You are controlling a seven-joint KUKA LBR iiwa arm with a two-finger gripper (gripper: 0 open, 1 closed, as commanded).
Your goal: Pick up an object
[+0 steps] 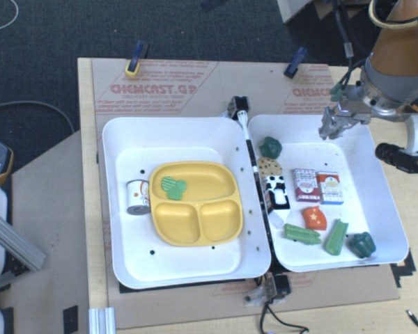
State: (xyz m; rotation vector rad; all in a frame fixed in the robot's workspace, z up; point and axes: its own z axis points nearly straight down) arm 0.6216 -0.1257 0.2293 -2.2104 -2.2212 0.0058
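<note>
While hand (332, 129) hovers, white bins (118, 186), dk carpet (56, 19)

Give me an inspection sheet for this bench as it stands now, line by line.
Surface: two white bins side by side on a brown board; left bin, right bin.
Job's things: in the right bin, a dark green piece, two small red boxes, an orange piece, green pieces along the near side and a black-and-white piece by the divide.
Clutter: in the left bin, a yellow divided plate with a green piece in its upper-left compartment; a small can lying beside it.
Hand: the hand is over the right bin's far edge, nothing between its fingers.
Cables: a cable hangs at the front edge.
Surroundings: dark floor, two clamps on the board's far edge.
</note>
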